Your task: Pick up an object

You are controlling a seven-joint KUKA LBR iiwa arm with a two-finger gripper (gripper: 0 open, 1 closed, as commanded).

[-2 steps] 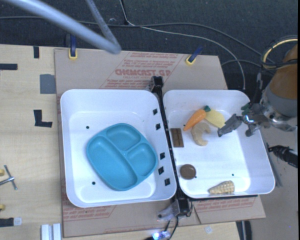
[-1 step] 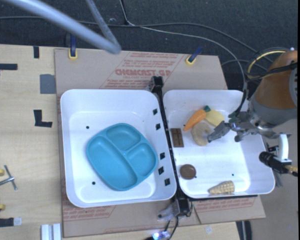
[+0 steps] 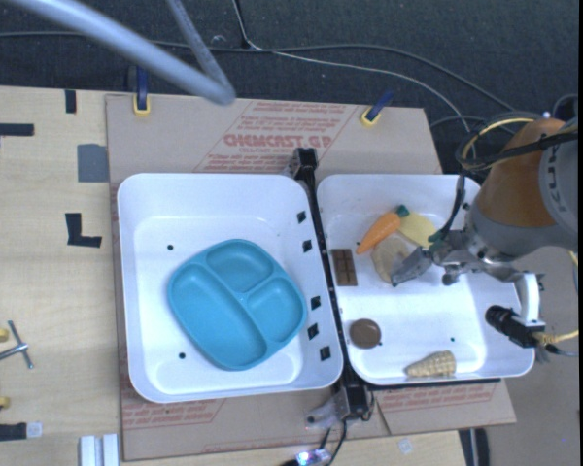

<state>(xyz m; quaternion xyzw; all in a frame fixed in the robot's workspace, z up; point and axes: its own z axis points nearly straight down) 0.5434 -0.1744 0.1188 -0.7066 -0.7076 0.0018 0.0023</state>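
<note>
I read red print on the cardboard sheet (image 3: 272,129) under the bins: "CHEMCAST GP", repeated in slanted rows; the smaller lines are too blurred for me to make out.

My arm (image 3: 525,197), grey with its orange band, enters at 3 o'clock and reaches over the right bin (image 3: 466,357). The gripper (image 3: 413,265) sits low near the bin's centre, its dark metal fingers pointing toward 9 o'clock at a pale, rounded object (image 3: 391,255). From this angle I cannot tell whether the fingers are spread or pressed together, nor whether anything lies between them.

Just at 11 o'clock of the gripper lies a toy carrot (image 3: 379,231), orange and tapered with a green tip, beside a soft yellow lump (image 3: 418,226). A small brown rectangular block (image 3: 343,266) rests by the bin's 9 o'clock wall. A round brown disc (image 3: 365,333) sits toward 7 o'clock, and a tan, knobbly corn-cob shape (image 3: 430,364) lies at 6 o'clock.

The left bin (image 3: 141,212) holds a smooth blue plastic plate (image 3: 235,302) with three compartments.

The tabletop (image 3: 39,260) is pale wood with black tape marks.
</note>
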